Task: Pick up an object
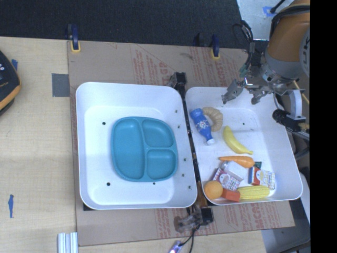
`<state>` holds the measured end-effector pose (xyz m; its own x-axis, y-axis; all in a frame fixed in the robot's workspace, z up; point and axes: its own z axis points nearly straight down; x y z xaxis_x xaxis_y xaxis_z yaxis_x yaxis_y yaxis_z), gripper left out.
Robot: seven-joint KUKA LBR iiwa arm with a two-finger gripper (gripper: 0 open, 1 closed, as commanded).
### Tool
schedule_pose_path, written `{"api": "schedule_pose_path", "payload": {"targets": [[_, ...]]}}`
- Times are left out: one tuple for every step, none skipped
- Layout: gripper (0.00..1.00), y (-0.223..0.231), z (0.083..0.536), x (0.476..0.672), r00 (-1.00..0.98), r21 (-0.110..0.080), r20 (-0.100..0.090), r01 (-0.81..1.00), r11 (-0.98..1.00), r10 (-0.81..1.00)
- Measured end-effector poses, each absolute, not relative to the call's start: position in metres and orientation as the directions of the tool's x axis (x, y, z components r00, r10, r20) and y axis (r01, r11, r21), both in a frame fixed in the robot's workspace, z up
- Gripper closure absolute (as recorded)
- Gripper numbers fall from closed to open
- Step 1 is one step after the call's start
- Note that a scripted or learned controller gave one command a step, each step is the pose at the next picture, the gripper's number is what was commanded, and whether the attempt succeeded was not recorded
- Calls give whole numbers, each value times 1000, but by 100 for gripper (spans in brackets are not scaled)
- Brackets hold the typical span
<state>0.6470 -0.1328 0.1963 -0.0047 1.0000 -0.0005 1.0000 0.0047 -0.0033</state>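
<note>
The right bin (274, 136) holds a blue bottle (201, 124), a tan croissant-like piece (215, 116), a yellow banana (235, 142), a carrot (237, 161), an orange (212, 189), a corn cob (254, 193) and some small cartons (229, 178). My gripper (244, 93) hangs over the far end of that bin, above and right of the bottle. Its fingers (230, 95) are spread, open, with nothing between them.
The left bin (87, 141) contains a blue divided plate (144, 148). Blue clamps (74, 38) pin the cardboard at the back edge. A black and yellow device (7, 80) lies at the far left of the bench.
</note>
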Motion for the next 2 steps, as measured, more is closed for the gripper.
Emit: {"api": "schedule_pose_path", "payload": {"targets": [[0,-169,137,613,-5,-4,-2,1000,5,1000],[0,-153,91,574,-4,-4,-1,1000,4,1000]]}}
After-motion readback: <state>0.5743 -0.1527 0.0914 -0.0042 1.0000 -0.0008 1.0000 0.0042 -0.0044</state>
